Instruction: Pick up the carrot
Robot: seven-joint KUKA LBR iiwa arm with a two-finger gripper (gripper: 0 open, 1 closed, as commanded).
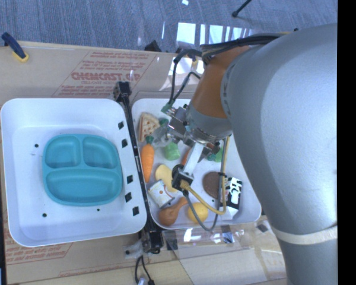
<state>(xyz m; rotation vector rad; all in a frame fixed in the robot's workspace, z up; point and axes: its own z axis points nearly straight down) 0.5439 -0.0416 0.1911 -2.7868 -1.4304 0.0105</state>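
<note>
hand (171, 128): we cannot tell whether open or closed | carrot (147, 159): one, just left of hand, apart | blue plate (81, 169): one, well left of hand | bins (18, 129): two

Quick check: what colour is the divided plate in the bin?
Plain light turquoise blue, no pattern. The divided plate shows best in the camera view, lying unobstructed.
</note>
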